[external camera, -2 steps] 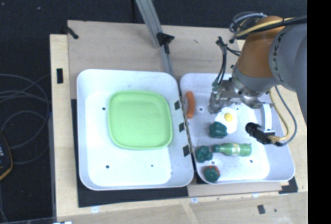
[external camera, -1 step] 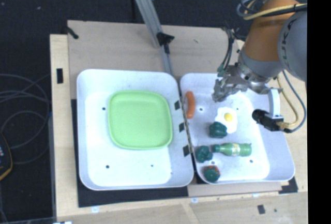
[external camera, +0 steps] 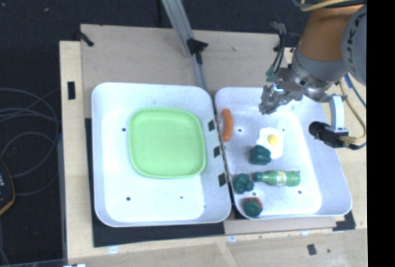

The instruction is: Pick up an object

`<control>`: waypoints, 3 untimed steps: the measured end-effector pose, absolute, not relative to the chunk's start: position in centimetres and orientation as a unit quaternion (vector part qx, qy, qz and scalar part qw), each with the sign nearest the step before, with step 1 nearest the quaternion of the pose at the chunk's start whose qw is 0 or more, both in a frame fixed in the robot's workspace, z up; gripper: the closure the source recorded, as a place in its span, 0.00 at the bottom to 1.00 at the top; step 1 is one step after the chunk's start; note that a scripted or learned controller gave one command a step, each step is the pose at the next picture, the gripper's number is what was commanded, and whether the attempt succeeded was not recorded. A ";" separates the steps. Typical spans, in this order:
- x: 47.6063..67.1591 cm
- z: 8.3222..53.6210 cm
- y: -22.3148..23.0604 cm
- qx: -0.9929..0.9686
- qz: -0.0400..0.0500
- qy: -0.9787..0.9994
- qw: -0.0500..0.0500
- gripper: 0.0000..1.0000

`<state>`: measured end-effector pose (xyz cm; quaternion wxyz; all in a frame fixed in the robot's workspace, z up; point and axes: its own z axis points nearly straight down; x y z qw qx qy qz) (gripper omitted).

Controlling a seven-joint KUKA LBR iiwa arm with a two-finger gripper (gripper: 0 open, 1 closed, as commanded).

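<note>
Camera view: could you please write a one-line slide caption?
Hand hovers over the right bin of toy food; green plate fills the left bin.

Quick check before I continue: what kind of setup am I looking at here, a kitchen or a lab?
Most likely a robotics lab bench, not a kitchen. Two white bins sit on a plywood board, the food in the right bin looks like toys, such as a fried egg, and loose cables lie beside the bench.
</note>
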<state>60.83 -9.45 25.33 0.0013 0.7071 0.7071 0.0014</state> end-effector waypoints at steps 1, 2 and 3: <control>59.8 26.0 -4.9 0.706 0.001 0.708 0.000 1.00; 58.1 24.9 -0.5 0.706 0.000 0.708 0.000 1.00; 57.9 25.2 5.2 0.706 0.001 0.709 0.000 1.00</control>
